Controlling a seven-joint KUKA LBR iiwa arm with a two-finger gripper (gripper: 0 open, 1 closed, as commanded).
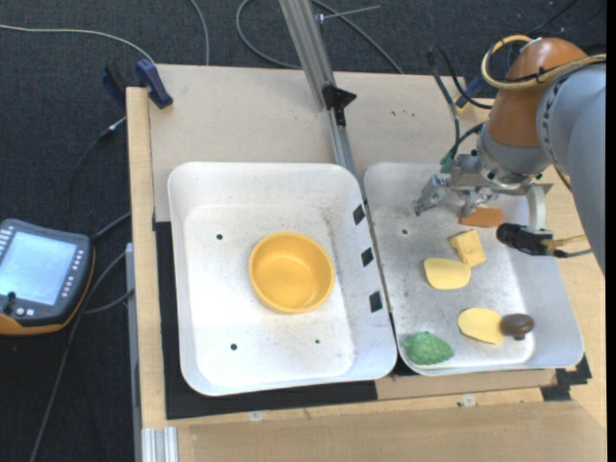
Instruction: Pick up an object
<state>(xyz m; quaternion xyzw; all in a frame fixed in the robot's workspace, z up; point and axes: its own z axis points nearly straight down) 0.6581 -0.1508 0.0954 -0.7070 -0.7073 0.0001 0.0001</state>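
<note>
**Gripper low over right bin, grasp unconfirmed**

Camera view: grey arm with orange band (pixel 539 85) reaches in from the right, wrist over the far end of the right shallow white bin (pixel 395 186). The two-finger gripper (pixel 460 196) sits low near the bin floor. Metal parts splay out under the wrist, but whether it is open or closed, or has anything, cannot be told from this angle. A small orange block (pixel 481 217) lies just beside the gripper, on its near side, partly tucked under the wrist; touching or not is unclear.

Other candidates in the right bin: a yellow cheese-like wedge (pixel 469 247), a pale yellow rounded piece (pixel 447 274) just beside it, a yellow oval piece (pixel 479 324) touching a small dark brown round object (pixel 518 325), and a green leafy lump (pixel 426 347) at the near corner. The left shallow white bin (pixel 192 191) holds a yellow plastic bowl (pixel 291 272), well apart from the arm.

Risks, as judgement: the orange block looks offset from the gripper, so a close could miss it or nudge it away. It sits near the wedge, so a drag could bump that too. A black cable (pixel 531 240) hangs off the wrist over the bin and could snag or sweep items.
</note>
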